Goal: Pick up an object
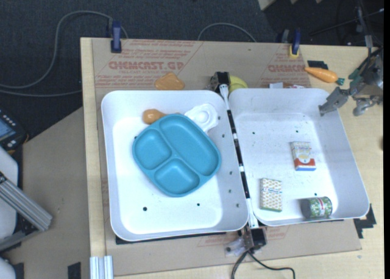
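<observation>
My gripper hangs over the far right corner of the right bin, open, with nothing between its fingers. Well in front of it in that bin lie a small red-and-white carton, a patterned box and a green can on its side near the front rim. The left bin holds a blue divided plate, an orange item and a white cup-like piece, both at the plate's far edge.
On the bench behind the bins lie an orange lump, a yellow item and a toy carrot. Two blue clamps grip the bench's back edge. Cables run across the dark floor beyond.
</observation>
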